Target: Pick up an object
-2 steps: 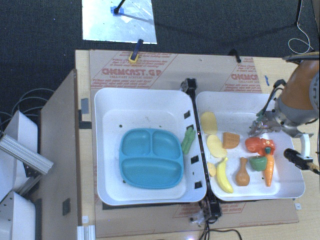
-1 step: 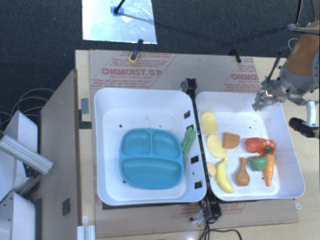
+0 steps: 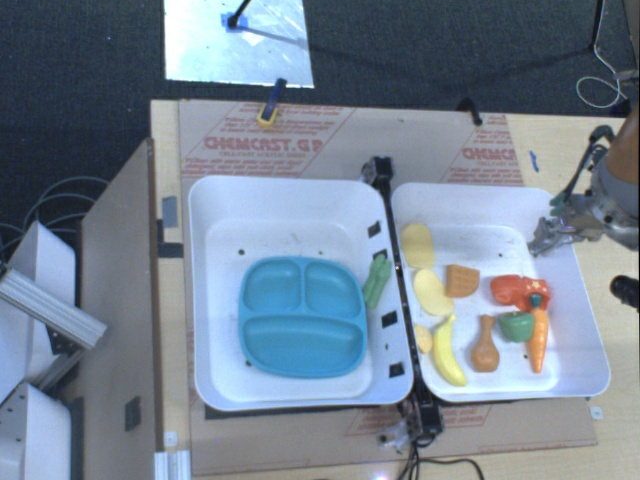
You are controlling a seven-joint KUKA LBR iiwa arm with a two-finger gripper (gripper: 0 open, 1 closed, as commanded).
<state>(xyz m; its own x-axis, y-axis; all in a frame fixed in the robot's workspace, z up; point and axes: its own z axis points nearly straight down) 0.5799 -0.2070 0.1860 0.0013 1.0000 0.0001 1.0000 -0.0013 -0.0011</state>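
- Since nothing's been grabbed yet, the job right now is really just lining up over something pickable, so here's the layout from big to small.
- desk (image 3: 330, 128): tan board under everything, red lettering across it, both bins sitting side by side on top.
- left bin (image 3: 290, 203): holds a blue divided tray (image 3: 302, 316) and a green pod-shaped thing (image 3: 376, 280) lying against the wall next to the other bin.
- right bin (image 3: 585, 368): this is where all the play food sits, bunched toward the near and middle part.
- arm (image 3: 620, 183): comes in from the right, with the gripper (image 3: 552, 230) hanging over the right bin's far right edge, apart from every item. Can't tell if the fingers are apart or together, it's too small and blurry there.
- Candidates: banana (image 3: 449, 356), carrot (image 3: 539, 340), red piece (image 3: 516, 289) touching a green piece (image 3: 517, 325), orange wedge (image 3: 461, 280), brown pear-shaped bit (image 3: 484, 348), two pale yellow pieces (image 3: 418, 245) near the divider.
- My take: go for the red piece or the carrot, they're nearest the gripper. The carrot is long and thin, so I'd close across its narrow width, not along it.
- Risk I'd guess at: the red, green and carrot cluster is tight, so dropping in off-centre could just shove them around.
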